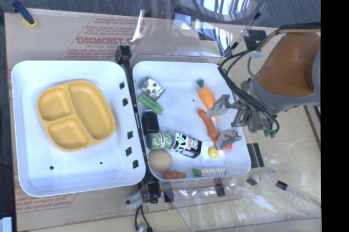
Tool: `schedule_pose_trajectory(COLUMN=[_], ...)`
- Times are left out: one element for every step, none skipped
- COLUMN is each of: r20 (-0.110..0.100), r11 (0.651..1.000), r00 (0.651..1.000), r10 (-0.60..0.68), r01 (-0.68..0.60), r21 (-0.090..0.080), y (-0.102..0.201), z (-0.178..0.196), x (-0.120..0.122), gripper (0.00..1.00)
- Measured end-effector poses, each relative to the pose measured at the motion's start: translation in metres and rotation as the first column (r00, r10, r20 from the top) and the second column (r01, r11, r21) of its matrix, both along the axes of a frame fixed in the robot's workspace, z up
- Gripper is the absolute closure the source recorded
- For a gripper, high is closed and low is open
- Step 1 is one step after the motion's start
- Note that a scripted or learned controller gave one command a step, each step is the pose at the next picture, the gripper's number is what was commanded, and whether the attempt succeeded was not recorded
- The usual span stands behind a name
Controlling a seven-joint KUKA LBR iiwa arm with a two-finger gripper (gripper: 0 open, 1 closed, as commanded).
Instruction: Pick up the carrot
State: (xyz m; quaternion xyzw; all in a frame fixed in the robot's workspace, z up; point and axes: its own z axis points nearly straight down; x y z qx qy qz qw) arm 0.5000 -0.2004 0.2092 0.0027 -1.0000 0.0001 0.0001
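Hovering over the right bin (pixel 163 70), the gripper (pixel 226 120) looks spread open with nothing between its fingers, while the carrot (pixel 206 97) lies on the bin floor just left of it, so the pick isn't made yet.

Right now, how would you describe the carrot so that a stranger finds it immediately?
Look in the right bin, toward its far right side, just left of the tool. The carrot is a short, plump orange cone with a green top; the orange piece below it is thinner and has no green.
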Motion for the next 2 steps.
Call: schedule_pose_trajectory(r20=[-0.003, 0.001], r11=[1.000, 0.998], r00=[1.000, 0.998], r10=[0.009, -0.057], r01=[-0.009, 0.057], r21=[0.002, 0.000], y=[-0.009, -0.009], z=[-0.063, -0.118], x=[0.057, 0.089], gripper=[0.00, 0.00])
